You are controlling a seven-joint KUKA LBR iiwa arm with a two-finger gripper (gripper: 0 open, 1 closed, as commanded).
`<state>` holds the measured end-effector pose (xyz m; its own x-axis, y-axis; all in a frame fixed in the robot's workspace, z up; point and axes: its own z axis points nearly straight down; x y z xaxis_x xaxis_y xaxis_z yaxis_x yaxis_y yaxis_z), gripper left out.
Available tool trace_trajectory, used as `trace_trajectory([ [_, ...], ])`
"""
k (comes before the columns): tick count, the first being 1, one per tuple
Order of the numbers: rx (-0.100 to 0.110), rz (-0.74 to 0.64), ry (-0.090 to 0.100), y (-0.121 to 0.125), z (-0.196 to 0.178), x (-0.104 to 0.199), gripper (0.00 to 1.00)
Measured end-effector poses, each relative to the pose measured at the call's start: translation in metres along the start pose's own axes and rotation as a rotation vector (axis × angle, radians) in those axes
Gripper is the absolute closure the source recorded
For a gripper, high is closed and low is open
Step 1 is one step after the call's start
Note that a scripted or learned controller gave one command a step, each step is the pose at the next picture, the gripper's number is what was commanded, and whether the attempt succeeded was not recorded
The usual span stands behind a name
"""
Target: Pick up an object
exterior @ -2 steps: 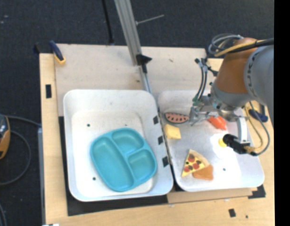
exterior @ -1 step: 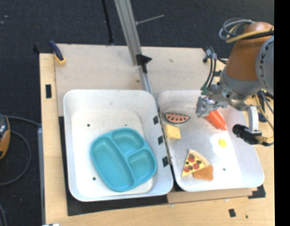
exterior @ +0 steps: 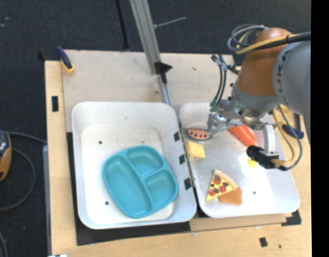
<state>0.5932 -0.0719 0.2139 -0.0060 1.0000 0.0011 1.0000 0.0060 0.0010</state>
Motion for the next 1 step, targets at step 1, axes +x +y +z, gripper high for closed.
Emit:
trace_trajectory([
  [1, -0.001, -0.002, 0.001, 0.0080, -0.0095, 0.0551, 1.00],
])
